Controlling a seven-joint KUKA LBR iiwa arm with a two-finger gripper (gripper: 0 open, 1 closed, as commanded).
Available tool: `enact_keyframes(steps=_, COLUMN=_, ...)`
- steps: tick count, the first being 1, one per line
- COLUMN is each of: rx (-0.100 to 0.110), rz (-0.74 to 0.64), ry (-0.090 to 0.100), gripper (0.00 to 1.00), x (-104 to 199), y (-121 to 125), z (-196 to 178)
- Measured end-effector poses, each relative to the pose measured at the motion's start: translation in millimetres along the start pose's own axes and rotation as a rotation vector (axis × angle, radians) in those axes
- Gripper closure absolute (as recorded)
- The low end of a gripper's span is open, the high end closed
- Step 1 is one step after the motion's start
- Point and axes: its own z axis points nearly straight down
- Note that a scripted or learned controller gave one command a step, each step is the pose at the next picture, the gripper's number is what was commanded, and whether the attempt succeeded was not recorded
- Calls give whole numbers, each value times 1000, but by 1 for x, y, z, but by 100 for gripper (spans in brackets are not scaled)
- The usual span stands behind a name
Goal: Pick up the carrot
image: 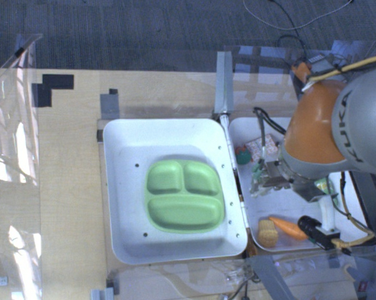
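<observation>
Right now I read "KUKA" on the arm [350,119]; the carrot [288,228] lies below the tool [266,177], apart from it.

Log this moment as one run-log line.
task: pick up carrot | gripper: over right bin, near its left wall | carrot: lying at bin's front, not held | green tray: left bin
</observation>
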Motion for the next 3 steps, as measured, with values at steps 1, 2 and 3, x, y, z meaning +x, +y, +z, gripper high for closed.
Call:
enact_keyframes(steps=1, rx=2, rz=-434, ry=1, gripper=100, x=20, y=20, z=0)
enact_keyframes(steps=2, rx=4, rz=-366, ry=2, gripper=100, x=27, y=1, z=16)
enact_keyframes(steps=3, rx=3, rz=-396, ry=1, gripper=100, x=-5, y=-2, z=16)
